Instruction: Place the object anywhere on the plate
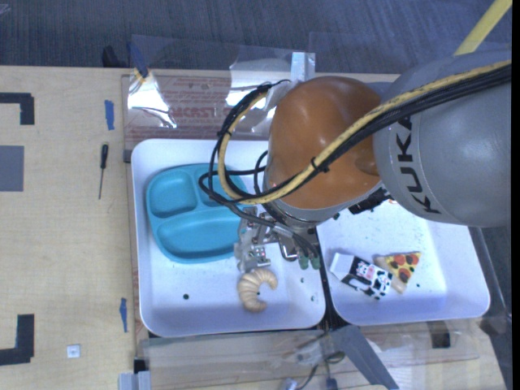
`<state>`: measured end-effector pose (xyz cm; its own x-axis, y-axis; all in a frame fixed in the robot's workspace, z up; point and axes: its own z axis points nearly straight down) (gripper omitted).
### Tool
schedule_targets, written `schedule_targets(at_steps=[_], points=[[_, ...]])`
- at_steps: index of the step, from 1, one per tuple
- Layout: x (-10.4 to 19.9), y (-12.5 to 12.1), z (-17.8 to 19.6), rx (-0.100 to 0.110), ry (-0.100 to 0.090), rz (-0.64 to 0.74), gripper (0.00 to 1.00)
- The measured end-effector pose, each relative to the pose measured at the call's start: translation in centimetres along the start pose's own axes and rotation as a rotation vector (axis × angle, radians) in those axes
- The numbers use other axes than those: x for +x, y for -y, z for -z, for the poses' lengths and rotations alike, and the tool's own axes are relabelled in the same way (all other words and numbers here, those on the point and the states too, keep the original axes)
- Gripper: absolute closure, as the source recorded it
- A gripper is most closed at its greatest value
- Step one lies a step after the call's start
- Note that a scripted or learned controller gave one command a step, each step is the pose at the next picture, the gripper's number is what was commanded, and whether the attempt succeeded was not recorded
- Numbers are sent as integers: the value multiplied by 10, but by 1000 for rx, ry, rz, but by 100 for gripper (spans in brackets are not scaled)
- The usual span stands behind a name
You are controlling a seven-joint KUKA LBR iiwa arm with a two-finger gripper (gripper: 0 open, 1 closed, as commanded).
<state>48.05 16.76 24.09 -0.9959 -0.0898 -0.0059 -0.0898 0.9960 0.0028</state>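
A blue plate (191,214) with several compartments lies in the left bin (154,295), toward its far left. A tan croissant (257,288) rests on the bin floor just in front of the plate's near right corner. My gripper (255,256) hangs directly above the croissant's top end, its metal tip very close to or touching it. The orange wrist band and grey arm cover the plate's right part and the wall between the bins.
The right bin (455,299) holds a toy pizza slice (402,265), a black-and-white cow-patterned piece (367,278) and a small white block (341,262). Clear plastic wrap (179,104) lies behind the left bin. Cables (231,149) loop over the plate.
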Motion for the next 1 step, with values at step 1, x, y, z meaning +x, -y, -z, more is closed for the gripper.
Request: schedule_targets(at_steps=[1], points=[[-57, 115, 4, 4, 0, 102, 100]])
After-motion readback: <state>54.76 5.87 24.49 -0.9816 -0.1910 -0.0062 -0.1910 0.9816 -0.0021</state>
